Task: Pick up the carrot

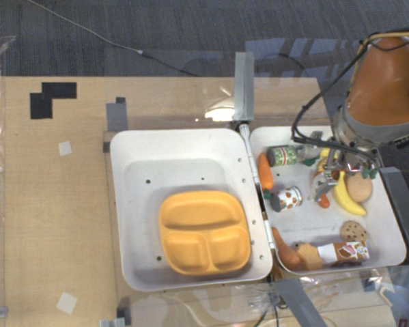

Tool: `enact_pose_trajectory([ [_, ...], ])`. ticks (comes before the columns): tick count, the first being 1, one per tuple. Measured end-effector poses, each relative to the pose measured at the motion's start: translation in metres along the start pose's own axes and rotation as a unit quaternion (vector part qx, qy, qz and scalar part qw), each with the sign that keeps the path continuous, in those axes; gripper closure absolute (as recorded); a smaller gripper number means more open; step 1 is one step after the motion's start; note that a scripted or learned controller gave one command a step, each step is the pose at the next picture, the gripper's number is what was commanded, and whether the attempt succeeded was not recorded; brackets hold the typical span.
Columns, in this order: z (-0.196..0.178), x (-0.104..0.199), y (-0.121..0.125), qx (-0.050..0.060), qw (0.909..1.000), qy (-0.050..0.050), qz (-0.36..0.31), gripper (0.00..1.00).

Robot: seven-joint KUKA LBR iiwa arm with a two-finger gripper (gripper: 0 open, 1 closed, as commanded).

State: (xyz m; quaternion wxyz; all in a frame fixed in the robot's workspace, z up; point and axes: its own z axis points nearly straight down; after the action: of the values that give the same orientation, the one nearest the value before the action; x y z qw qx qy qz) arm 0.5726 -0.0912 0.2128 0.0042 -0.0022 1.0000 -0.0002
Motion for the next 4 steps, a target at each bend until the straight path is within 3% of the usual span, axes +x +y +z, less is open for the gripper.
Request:
enact_pose_trajectory([
  [1, 0.12, 0.026, -0.012, 0.001, 0.9999, -0.003, 0.014, 0.0],
  [2, 0.108, 0.023, -0.011, 0.001, 0.9999, -0.006, 0.011, 1.0],
  [3, -0.059, 0.025, 0.007, 0.002, 0.9742, -0.006, -0.226, 1.0],
  [4, -0.21, 0.045, -0.058, 0.003, 0.9134, -0.003, -0.407, 1.0],
])
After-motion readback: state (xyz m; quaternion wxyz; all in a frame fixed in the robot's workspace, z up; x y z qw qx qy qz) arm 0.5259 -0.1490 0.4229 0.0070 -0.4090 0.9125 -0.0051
